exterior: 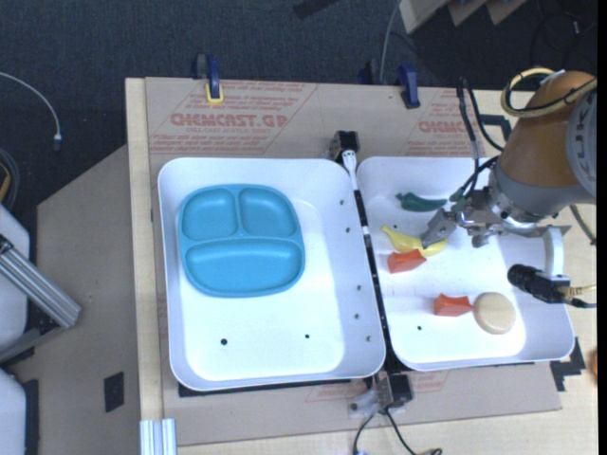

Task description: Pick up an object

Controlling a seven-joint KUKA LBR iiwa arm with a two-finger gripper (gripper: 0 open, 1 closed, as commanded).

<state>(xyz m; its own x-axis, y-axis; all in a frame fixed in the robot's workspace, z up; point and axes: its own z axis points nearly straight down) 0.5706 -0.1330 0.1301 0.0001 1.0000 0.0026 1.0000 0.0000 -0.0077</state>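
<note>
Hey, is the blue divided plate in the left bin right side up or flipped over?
Right side up. The blue divided plate lies flat in the left bin, and its three hollow compartments face up toward the camera.

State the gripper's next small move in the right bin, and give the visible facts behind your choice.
Probably a short descent. The gripper hovers at the yellow piece, with a red-orange piece just below it. Nothing shows between its fingers, so lowering onto the yellow piece seems the likeliest next step.
</note>
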